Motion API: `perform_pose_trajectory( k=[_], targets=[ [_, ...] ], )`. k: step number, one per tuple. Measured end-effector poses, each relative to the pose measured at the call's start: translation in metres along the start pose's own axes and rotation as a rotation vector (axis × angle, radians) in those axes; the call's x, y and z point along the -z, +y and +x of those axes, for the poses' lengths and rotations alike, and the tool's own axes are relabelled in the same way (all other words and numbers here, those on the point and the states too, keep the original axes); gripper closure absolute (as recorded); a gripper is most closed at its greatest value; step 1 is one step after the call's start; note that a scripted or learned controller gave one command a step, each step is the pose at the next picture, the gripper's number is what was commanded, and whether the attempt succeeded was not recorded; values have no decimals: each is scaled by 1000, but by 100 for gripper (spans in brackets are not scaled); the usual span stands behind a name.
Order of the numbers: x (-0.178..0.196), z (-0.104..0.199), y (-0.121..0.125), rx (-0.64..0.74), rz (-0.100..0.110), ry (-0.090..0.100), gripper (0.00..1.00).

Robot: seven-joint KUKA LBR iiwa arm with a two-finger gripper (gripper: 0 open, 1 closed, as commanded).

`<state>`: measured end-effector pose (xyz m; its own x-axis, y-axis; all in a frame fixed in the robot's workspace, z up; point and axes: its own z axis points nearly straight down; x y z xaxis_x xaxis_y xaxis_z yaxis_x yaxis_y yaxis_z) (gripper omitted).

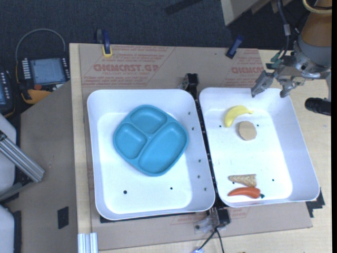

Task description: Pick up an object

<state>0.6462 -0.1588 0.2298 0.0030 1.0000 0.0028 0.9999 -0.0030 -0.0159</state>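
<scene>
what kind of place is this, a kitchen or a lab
Most likely a robotics lab, not a kitchen: the arm's open hand hovers above two white bins clamped to a bench, holding toy food such as a banana and a blue divided plate.

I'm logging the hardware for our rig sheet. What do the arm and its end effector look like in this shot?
The arm is grey with an orange band above the wrist, and dark cables run alongside it. Its end effector is a silvery-grey metal assembly ending in two slim dark fingers. No markings are legible.
</scene>
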Motion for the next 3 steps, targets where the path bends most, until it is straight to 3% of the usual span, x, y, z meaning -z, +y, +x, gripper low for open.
perform_pose_trajectory(
  k=[1, 3],
  targets=[
    [9, 1, 2, 3, -15, -2, 0],
    [-77, 1, 11, 4, -12, -2, 0]
  ],
)
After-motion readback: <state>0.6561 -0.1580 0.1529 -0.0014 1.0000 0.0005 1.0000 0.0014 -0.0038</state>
